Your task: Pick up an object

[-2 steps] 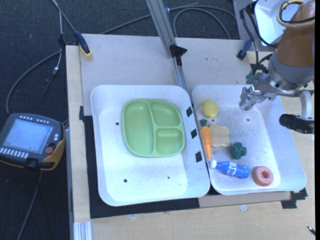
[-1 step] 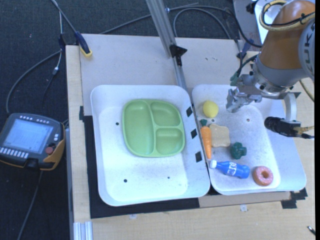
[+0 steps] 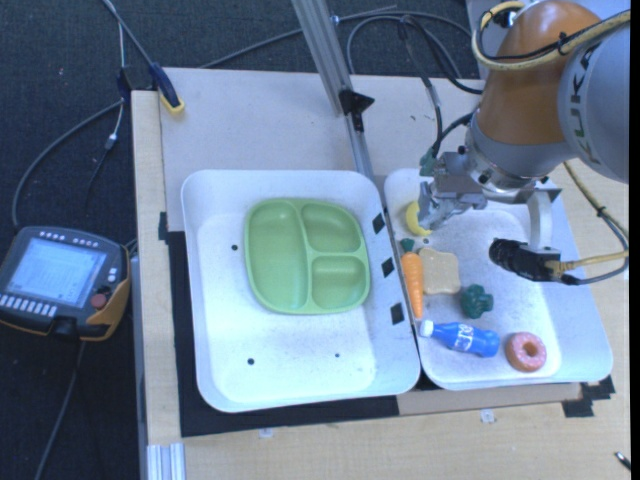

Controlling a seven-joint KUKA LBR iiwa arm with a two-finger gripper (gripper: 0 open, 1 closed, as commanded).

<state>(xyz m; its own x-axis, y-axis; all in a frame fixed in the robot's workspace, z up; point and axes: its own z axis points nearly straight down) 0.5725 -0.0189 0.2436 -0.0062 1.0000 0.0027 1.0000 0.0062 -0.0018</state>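
- Camera view, looking down at a slant on the tabletop [image 3: 260, 108], which carries two shallow white bins side by side.
- Left bin [image 3: 215, 368]: holds a green divided plate [image 3: 305, 255] with three compartments, lying flat near the bin's centre, slightly toward 12 o'clock. A few small dark specks on the bin floor around it.
- Right bin [image 3: 585, 343]: holds the loose objects.
- Yellow item [image 3: 413, 218], partly hidden, toward the bin's 10 o'clock corner; too covered to identify.
- Carrot [image 3: 412, 283], orange with green top, lying along the bin's 9 o'clock wall, green end toward 12 o'clock.
- Tan bread-like slice [image 3: 439, 271] just beside the carrot on its 3 o'clock side, apparently touching it.
- Small dark green piece [image 3: 474, 301] at 4 o'clock of the slice, near it.
- Blue bottle [image 3: 462, 338] with white cap, lying on its side at 6 o'clock of the slice, cap toward the carrot's tip.
- Pink-frosted donut [image 3: 526, 351] at 3 o'clock of the bottle, just beside it.
- Arm: grey with orange band [image 3: 535, 63], reaching in from 3 o'clock. A black part with cable [image 3: 522, 257] hangs beside the wrist over the bin.
- Claw [image 3: 432, 211] is low over the bin's 10 o'clock corner, right at the yellow item. Cannot tell whether it is spread or closed, or whether anything is gripped.
- Off the tabletop at 9 o'clock: a teach pendant [image 3: 62, 283] on dark carpet, with cables.
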